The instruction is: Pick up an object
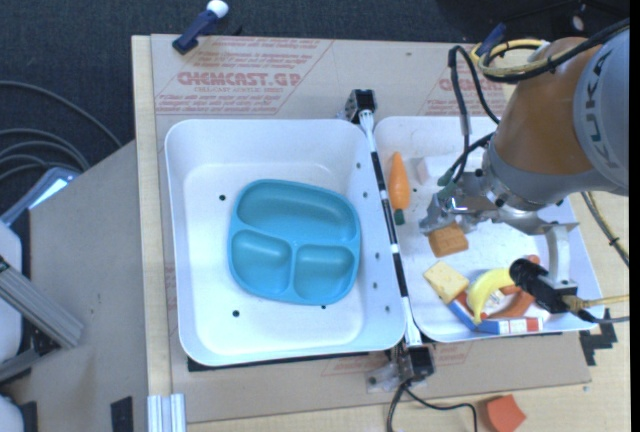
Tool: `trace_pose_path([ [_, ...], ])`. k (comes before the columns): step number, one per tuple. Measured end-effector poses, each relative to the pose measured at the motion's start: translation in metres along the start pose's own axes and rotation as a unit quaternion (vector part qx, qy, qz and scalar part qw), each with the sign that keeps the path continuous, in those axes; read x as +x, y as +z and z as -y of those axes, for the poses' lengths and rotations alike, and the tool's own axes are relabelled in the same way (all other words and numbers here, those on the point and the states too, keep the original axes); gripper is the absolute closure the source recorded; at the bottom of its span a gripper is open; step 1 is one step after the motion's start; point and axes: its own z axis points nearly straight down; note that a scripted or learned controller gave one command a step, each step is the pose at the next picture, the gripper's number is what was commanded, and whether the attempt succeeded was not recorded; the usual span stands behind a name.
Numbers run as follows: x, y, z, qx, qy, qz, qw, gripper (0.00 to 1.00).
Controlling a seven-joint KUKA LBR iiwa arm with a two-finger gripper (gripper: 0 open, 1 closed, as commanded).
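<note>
nearest the camera, an orange block (506, 411) lies on the bench below the right bin (425, 325). that bin holds a yellow wedge (444, 279), a banana (488, 289), a brown cube (449, 241) and an orange carrot (399, 179) by its left wall. gripper (444, 210) hangs just above the brown cube; whether its fingers are parted cannot be told. left bin (190, 220) holds a blue divided plate (294, 241).
</note>
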Motion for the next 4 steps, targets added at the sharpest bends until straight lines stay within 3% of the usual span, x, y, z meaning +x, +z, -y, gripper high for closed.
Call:
trace_pose_path([
  [1,0.046,-0.062,0.035,-0.001,0.0,0.0,1.0,1.0],
  [2,-0.015,-0.055,-0.008,-0.002,0.0,0.001,1.0,1.0],
  [3,-0.014,-0.055,-0.008,-0.002,0.0,0.001,1.0,0.0],
  [4,-0.045,0.007,0.0,0.0,0.0,0.0,1.0,0.0],
])
